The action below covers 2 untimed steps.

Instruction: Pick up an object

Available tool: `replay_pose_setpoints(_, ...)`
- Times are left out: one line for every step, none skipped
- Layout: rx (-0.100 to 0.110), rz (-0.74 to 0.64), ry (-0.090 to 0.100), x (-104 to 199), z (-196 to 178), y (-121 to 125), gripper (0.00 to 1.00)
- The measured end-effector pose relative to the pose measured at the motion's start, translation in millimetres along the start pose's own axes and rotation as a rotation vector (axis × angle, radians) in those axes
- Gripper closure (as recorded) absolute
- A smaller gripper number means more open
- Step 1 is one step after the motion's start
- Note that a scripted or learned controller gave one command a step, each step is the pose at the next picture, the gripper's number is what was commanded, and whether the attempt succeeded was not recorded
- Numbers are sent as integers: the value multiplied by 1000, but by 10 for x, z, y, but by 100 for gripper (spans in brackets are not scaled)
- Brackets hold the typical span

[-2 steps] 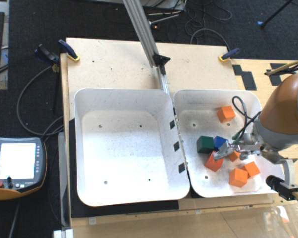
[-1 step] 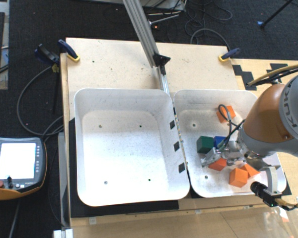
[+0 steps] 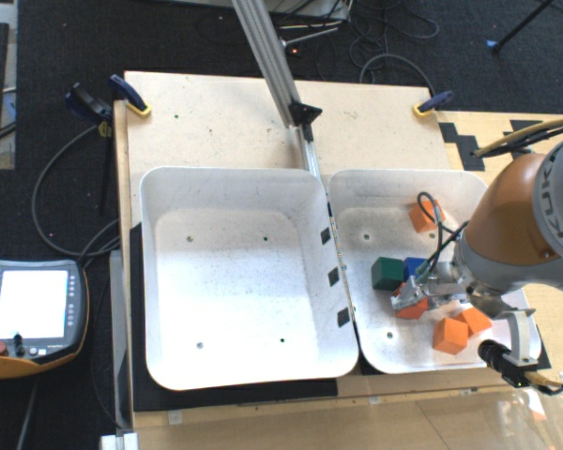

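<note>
The right bin (image 3: 375, 216) holds several small blocks. A dark green cube (image 3: 388, 273) sits near its middle, with a blue block (image 3: 415, 268) just to its right. An orange block (image 3: 424, 217) lies toward the back, and two orange blocks (image 3: 451, 336) (image 3: 476, 321) lie near the front right. My gripper (image 3: 411, 297) is down in this bin, just in front of the green and blue blocks, right over a red-orange block (image 3: 414, 308). The arm's grey and orange wrist (image 3: 511, 223) covers the bin's right side.
The left bin (image 3: 230, 275) stands beside the right one, sharing a middle wall. A metal rail (image 3: 267, 50) slants in from the back. Clamps (image 3: 129, 94) (image 3: 433, 103) hold the board's back corners. A teach pendant (image 3: 33, 317) lies at the far left.
</note>
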<state>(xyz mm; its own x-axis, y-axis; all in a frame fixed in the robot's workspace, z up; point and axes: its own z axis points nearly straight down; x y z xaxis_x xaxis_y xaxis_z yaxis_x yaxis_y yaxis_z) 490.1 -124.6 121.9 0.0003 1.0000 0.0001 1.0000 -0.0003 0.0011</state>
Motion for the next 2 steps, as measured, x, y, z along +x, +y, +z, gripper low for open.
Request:
replay_pose_setpoints(-7,-9,1,545,-774,29,100)
replay_pose_setpoints(-1,-6,-1,513,-830,22,100)
